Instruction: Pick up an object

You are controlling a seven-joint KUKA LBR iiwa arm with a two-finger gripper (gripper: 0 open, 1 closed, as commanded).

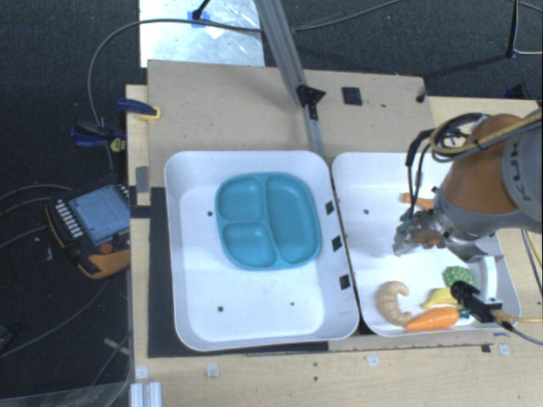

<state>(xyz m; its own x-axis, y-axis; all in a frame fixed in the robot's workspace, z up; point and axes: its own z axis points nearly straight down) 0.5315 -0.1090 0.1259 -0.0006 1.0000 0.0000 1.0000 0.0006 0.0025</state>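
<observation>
Near edge, right bin: a carrot (433, 318) lies along the front wall of the right bin (365, 193), long axis roughly left to right, thick end toward the right. Touching or just beside its left end, a pale curled piece (393, 299), croissant-like.
Just behind carrot: a small yellow item (439, 296) and a green item (457, 275), both partly hidden by the arm's fittings; what they are, cannot tell.
Hand: the hand (414, 235) hangs low over the middle of the right bin, arm (484, 176) coming in from the right. Too blurred and foreshortened to say how far apart its jaws stand; nothing seen caught in it.
Key relation: the cluster of objects lies on the near side of the hand, toward the front wall and slightly right. The pale piece is nearest, almost straight toward the viewer from the hand.
Behind hand: a sliver of orange (416, 199) peeks out beside the arm; identity unclear.
Left bin: the left bin (195, 303) carries a blue divided tray (268, 219), well apart from the hand.
Judgement: nothing picked yet; likely needs a short shift toward the front wall before descending.
Far: brown counter (221, 100) beyond both bins.
</observation>
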